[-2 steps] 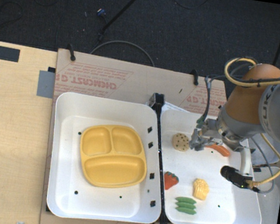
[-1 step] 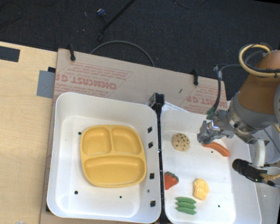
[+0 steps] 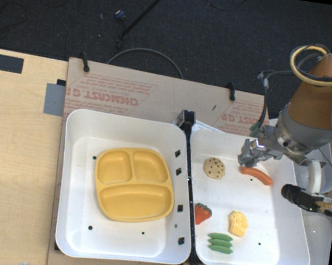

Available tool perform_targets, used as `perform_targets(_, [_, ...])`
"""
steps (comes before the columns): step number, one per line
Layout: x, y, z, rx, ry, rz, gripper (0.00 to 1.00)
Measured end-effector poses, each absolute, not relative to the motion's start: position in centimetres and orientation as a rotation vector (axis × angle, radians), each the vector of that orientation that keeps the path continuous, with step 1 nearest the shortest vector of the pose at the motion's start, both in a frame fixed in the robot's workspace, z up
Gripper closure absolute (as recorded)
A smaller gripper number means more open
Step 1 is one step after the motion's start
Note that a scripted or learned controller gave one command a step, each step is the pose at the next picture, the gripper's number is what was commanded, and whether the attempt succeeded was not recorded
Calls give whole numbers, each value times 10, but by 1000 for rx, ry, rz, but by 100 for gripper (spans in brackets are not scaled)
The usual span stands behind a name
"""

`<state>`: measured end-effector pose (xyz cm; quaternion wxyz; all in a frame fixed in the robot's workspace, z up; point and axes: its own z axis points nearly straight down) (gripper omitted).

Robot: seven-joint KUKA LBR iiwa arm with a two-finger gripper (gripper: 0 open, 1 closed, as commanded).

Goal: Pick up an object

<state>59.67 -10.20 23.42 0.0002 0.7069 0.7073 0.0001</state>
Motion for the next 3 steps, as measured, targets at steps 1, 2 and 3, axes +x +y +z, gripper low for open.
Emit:
perform_targets(1, [595,-52,228,2220,2230,-2,100])
perform_targets(2, [606,1,237,2218,2229,0,100])
perform_targets(3, [620,56,243,2218,2229,0,100])
